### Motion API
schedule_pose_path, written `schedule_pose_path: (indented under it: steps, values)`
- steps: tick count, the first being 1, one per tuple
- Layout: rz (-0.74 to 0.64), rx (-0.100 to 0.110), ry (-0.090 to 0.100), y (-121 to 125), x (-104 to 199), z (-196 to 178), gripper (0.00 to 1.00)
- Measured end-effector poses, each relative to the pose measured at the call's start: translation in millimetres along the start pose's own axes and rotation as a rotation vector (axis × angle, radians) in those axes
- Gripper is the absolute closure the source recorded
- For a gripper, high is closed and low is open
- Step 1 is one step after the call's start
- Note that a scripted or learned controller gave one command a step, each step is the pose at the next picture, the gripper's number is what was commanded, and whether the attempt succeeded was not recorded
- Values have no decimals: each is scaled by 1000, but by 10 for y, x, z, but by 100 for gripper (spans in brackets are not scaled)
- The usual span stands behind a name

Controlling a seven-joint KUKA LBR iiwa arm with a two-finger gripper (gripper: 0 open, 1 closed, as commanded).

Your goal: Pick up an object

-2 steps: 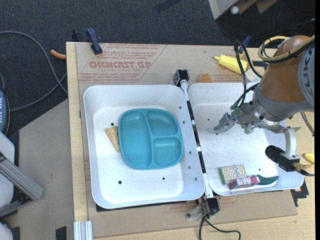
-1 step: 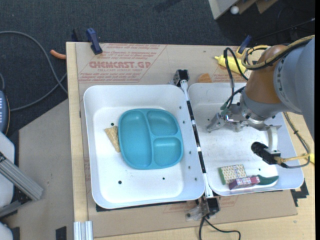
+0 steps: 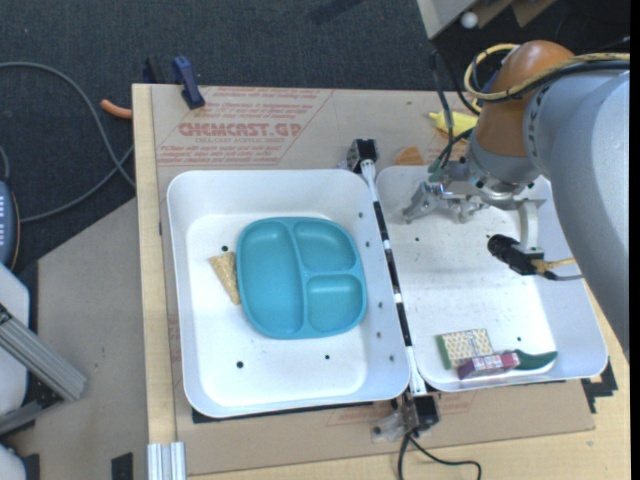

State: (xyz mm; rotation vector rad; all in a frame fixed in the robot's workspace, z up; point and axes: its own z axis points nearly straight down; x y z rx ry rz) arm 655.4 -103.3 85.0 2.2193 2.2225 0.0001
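Gripper [image 3: 455, 206] hangs over far end of right bin [image 3: 570, 313]; finger state cannot be told. Sponge [image 3: 465, 346] and toothbrush [image 3: 503, 362] lie at near edge. Left bin [image 3: 190, 268] holds blue plate [image 3: 300, 276], cracker [image 3: 226, 271] tucked left.

1 fixed camera looks down at a slant from above the counter [image 3: 240, 118], near enough to take in both white bins [image 3: 190, 298], the arm [image 3: 585, 158] entering from, seemingly, the right.
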Motion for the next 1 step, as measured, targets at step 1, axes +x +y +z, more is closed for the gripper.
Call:
schedule_pose_path:
  steps: [1]
  values:
    - [0, -2, -1, 108, 114, 1, 0]
